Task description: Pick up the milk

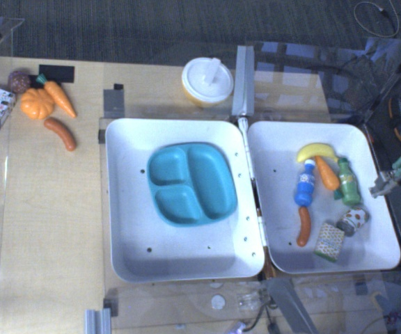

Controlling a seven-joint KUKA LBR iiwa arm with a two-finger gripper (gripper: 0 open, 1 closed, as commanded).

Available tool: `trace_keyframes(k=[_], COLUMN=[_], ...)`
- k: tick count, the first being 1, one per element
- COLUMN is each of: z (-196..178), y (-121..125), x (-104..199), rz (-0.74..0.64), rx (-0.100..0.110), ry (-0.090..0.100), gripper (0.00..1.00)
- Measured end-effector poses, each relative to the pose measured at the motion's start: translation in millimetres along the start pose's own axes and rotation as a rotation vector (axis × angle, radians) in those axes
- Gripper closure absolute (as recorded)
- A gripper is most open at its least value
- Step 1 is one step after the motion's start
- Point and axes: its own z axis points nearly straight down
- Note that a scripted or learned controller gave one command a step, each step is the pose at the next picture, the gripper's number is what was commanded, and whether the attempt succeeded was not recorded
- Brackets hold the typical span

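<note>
Camera view, looking down: your end effector (388,181) sits at the right edge of the right bin (278,252), off to the side of the toys, and you can't tell from here whether it's apart or together. The milk looks to be the small cow-spotted carton (354,220), lying near the bin's right wall, touching the speckled box (330,241) below it and just under the green bottle (348,184). That's a tight spot. Come straight down over the carton, line up across its narrow sides, and keep clear of the box and bottle. The blue tray (190,183) in the left bin (127,252) is no concern.
</note>
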Motion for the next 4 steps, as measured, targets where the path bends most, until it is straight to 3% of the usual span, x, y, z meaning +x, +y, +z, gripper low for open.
trace_keyframes(k=[1, 2, 3, 4], z=[46.3, 155.2, 69.0, 159.9], y=[22.9, -8.3, 33.2, -2.4], x=[55.9, 1.9, 28.4, 18.2], rz=[-0.138, -0.449, -0.317, -0.465], rx=[0.002, -0.003, -0.001, -0.011], ry=[0.003, -0.002, 0.001, -0.007], gripper=[1.00, 1.00, 1.00, 1.00])
